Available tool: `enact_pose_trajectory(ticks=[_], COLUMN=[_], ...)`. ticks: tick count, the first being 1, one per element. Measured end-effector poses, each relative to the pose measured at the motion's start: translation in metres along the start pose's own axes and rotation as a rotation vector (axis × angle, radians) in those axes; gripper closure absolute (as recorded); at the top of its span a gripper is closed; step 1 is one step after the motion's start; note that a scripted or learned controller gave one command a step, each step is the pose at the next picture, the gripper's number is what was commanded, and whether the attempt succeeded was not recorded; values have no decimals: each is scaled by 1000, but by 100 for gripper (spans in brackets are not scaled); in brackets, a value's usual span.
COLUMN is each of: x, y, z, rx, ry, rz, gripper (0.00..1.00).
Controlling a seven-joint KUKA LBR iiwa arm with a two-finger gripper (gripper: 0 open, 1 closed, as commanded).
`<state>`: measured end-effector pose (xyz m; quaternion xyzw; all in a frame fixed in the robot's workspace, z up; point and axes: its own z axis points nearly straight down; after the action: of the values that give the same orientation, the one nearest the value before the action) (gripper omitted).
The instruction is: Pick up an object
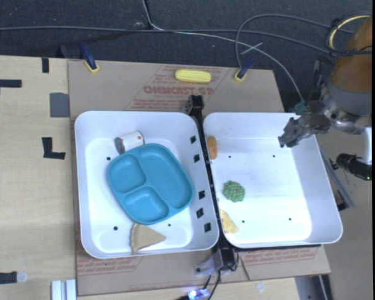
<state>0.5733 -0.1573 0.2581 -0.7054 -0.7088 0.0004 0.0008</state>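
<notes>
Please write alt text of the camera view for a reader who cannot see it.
The gripper hangs over the right bin's far right corner. That bin holds green broccoli; the left bin holds a blue divided plate.

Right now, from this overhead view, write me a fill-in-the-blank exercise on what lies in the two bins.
1. The blue divided tray lies in the ____ bin.
2. The green broccoli piece lies in the ____ bin.
3. The yellow corn cob rests on the ____, behind both bins.
4. The gripper hovers over the right bin's ____ corner.

Missing words: left; right; cardboard; far right
</notes>
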Motion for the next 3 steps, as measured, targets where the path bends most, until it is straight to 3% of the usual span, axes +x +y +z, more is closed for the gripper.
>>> enact_pose_trajectory(ticks=[3], x=[166], y=[-4], z=[3], rx=[0], ry=[0], rz=[-1], gripper=[100])
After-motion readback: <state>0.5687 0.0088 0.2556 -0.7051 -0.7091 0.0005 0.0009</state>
